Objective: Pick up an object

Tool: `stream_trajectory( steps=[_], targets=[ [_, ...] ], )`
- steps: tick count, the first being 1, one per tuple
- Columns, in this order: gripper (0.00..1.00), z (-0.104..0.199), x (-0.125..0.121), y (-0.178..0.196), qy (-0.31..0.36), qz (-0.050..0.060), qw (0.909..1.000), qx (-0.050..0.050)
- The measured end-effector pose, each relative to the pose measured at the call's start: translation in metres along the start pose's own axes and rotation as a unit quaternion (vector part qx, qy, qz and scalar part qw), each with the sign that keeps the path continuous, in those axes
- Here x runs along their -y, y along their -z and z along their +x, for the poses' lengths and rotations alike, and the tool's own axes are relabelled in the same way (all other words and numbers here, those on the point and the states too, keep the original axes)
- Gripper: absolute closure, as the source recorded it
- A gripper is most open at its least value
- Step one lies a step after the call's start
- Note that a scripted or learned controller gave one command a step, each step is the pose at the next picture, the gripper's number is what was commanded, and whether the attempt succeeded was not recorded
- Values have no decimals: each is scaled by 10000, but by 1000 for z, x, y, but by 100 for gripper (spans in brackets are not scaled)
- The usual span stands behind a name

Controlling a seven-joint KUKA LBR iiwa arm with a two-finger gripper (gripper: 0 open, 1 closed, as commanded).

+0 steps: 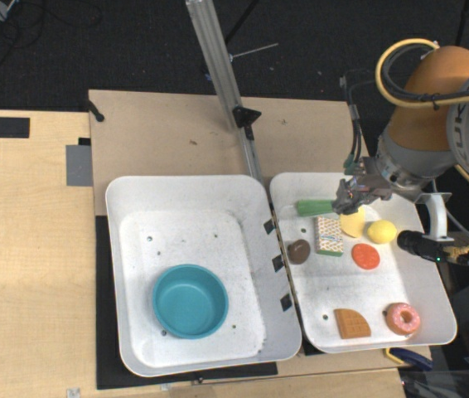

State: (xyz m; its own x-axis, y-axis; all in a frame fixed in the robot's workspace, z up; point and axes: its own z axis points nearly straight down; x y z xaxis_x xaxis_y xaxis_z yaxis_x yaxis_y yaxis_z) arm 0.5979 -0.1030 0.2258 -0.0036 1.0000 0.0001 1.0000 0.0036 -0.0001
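Note:
My gripper hangs low over the back of the right bin, just above a pale yellow piece. Beside that piece lie a yellow lemon, a red-orange disc, a green-edged patterned block and a green bar. A brown round item rests near the bin's left wall. At the front of the bin are a tan slice and a pink donut. The gripper's dark body hides its tips and part of the yellow piece.
The left bin holds a blue bowl. A slanted metal rail runs down to the gap between the bins. The arm's orange band and grey body stand over the right bin's back right corner.

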Motion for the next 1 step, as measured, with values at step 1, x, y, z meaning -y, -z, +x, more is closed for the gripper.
stream_trajectory(
  steps=[1],
  targets=[
    [100, 49, -18, -7, 0, 4, 10000, -5]
  ],
)
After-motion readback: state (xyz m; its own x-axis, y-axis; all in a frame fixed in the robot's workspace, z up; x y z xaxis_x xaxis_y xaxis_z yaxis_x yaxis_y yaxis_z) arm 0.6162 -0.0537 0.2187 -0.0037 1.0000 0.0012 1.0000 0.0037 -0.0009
